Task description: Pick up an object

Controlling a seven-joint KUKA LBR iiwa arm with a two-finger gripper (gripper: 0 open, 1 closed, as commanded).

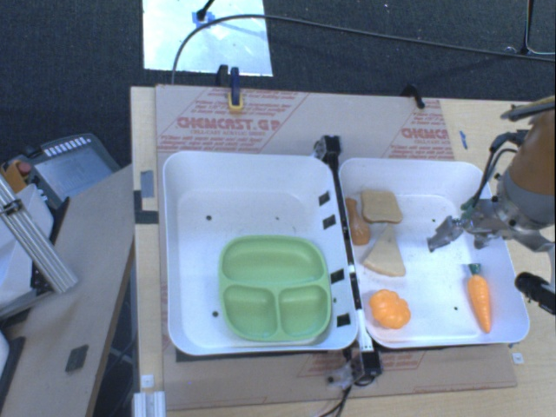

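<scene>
Over the right bin (417, 176), the arm (532, 176) reaches in from the right and its jaws hang above bare floor between the carrot (479, 300) and the wedge of bread (386, 257); whether they are released or clenched cannot be told, and nothing shows between them. This looks like the approach step, so the next move likely calls for choosing one item, centring over it and descending. Nearby lie a square cracker (380, 205), a sausage (355, 221) against the divider and an orange pumpkin (389, 308), well apart from the jaws, while the green tray (274, 287) sits in the left bin (200, 224).
</scene>
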